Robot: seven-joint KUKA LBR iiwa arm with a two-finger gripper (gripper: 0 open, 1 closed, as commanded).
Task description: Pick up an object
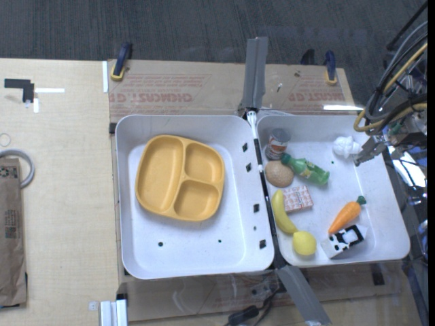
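The right bin (380, 250) holds several objects: a small can (276, 143), a green bottle (307, 169) lying on its side, a brown round item (279, 174), a pink box (298, 199), a banana (282, 213), a lemon (304, 243), a carrot (345, 214), a black-and-white carton (343, 240) and a white crumpled item (346, 146). My gripper (369, 152) hangs at the bin's right rim, just right of the white crumpled item, under a bundle of cables. Nothing shows in its grasp.
The left bin (129, 202) holds a yellow divided plate (180, 178). A grey divider (256, 73) stands between the bins at the back. Cardboard lies behind both bins. A brown paper bag (10, 229) rests at the bench's far left.
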